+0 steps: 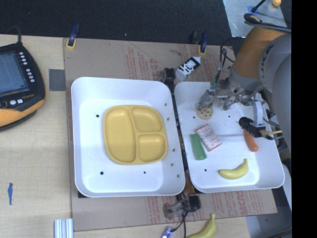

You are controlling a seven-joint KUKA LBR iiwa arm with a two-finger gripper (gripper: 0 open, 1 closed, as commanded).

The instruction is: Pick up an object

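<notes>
I position the hand [207, 103] above the cookie [204, 113]; finger state indeterminate. Next: descend squarely, close, then lift.

Teach pendant [17, 86] left; possibly second banana [208, 228] below bins.

Faint red print on the cardboard sheet [148, 58] is too blurred to read.

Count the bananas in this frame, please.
2: one banana lies in the right bin near its front edge; another banana lies on the bench below the bins, cut off by the frame.
</notes>
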